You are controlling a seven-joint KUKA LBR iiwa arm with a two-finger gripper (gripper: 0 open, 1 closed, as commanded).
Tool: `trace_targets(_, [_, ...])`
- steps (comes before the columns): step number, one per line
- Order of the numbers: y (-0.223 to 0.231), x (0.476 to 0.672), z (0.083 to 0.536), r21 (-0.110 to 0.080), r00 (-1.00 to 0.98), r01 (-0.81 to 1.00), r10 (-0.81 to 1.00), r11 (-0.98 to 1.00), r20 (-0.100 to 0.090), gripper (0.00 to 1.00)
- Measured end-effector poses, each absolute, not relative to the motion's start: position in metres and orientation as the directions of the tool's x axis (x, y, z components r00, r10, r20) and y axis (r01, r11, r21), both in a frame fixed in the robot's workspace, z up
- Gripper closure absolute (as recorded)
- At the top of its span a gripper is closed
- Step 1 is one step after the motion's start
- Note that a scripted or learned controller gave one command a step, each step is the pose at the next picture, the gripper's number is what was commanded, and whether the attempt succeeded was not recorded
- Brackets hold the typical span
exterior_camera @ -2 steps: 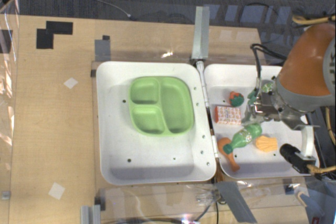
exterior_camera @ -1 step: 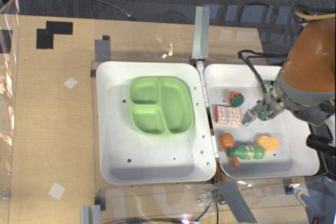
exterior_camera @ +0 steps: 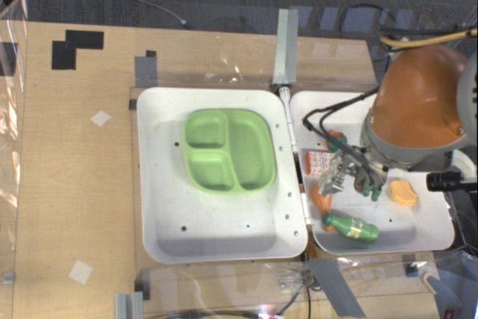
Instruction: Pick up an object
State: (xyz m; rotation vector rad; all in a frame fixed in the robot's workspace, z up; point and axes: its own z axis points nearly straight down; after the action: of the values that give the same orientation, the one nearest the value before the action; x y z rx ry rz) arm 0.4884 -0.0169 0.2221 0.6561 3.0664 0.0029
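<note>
Camera view has the gripper [exterior_camera: 351,177] low in the right bin [exterior_camera: 441,235], fingers seemingly parted and empty. Beside it lie a carrot [exterior_camera: 322,198] and green bottle [exterior_camera: 351,228], packed close together, so closing may nudge one aside and grab nothing.
</note>
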Motion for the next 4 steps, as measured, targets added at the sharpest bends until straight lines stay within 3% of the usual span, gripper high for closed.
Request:
trace_targets(1, [-0.056,0.489,0.229,-0.002,-0.952,-0.306,-0.306,0.952,-0.008,1.0])
trace_targets(2, [-0.037,0.511,0.254,-0.006,-0.702,-0.712,-0.712,0.702,-0.008,1.0])
trace_targets(3, [-0.101,0.508,0.282,-0.008,-0.372,-0.928,-0.928,0.372,-0.003,1.0])
trace_targets(4, [-0.038,0.488,0.241,-0.005,0.205,-0.979,-0.979,-0.205,-0.002,1.0])
